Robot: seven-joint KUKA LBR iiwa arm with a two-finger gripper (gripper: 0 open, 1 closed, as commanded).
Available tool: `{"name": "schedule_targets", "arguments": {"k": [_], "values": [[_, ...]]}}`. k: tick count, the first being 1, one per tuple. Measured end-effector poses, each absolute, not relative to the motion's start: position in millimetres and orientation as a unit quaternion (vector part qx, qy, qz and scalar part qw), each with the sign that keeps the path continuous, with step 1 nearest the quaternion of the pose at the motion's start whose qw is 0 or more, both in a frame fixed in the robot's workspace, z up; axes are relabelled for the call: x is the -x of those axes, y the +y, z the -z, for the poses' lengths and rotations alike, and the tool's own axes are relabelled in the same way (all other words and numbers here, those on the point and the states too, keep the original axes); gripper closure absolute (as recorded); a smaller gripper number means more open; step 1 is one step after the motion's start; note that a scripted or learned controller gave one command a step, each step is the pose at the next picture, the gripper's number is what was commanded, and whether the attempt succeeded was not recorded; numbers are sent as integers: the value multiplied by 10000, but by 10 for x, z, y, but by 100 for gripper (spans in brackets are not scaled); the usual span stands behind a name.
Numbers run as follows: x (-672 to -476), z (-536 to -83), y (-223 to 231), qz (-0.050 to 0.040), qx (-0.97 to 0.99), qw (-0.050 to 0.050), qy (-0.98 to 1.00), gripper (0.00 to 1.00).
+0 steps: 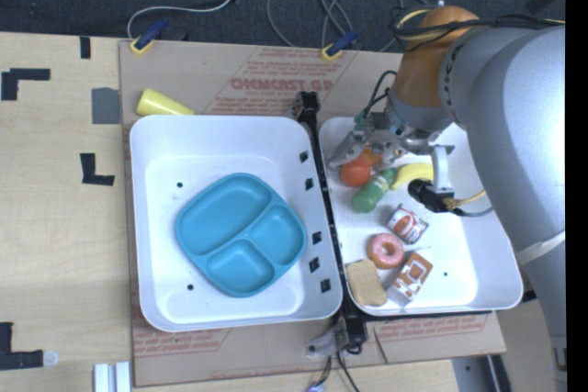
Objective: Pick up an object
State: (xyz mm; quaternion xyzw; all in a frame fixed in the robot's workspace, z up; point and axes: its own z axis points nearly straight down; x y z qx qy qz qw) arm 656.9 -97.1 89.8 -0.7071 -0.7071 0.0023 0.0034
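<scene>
My gripper [367,150] is low in the far part of the right bin [487,275], right above a cluster of toy food. Directly under it lies a red-orange round toy [355,171], with a green toy [370,193] just in front of it and a yellow banana [415,172] to its right. Closer to the front of the bin lie a small red and white can [405,224], a pink donut [385,250], a tan bread slice [366,283] and a small orange box [412,276]. The arm's wrist hides where the gripper meets the toys.
The left bin [156,161] holds a blue divided plate [241,233]. A yellow piece [164,103] lies on the cardboard behind the left bin. Cables [303,0] and two blue clips sit at the bench's far edge. The big grey arm [519,133] covers the right bin's right side.
</scene>
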Motion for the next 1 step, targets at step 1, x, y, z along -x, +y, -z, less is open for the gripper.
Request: {"name": "schedule_targets", "arguments": {"k": [1], "values": [[-6534, -845, -958, -25, 7073, 15, -7069, 0]]}}
